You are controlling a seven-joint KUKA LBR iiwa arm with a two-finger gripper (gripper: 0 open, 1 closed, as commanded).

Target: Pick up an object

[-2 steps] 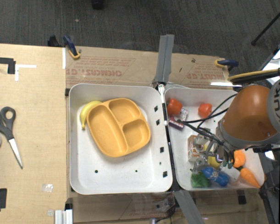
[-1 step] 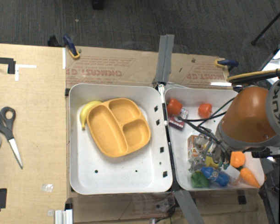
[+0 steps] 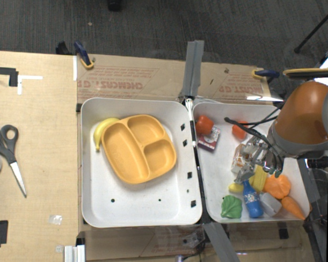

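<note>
Overhead, two white bins sit side by side, with the arm low over the toy-strewn right one.
Scissors (image 3: 10,152) lie on the bench at far left; the left bin (image 3: 91,206) holds a yellow divided plate (image 3: 139,148) over a banana (image 3: 102,130). In the right bin (image 3: 218,111), the gripper (image 3: 253,158) hangs above a blue bottle (image 3: 252,199), whose long axis runs almost straight toward the near rim, beside a green toy (image 3: 231,207) and an orange one (image 3: 278,186). Whether the gripper is spread or closed, I cannot tell.
</note>
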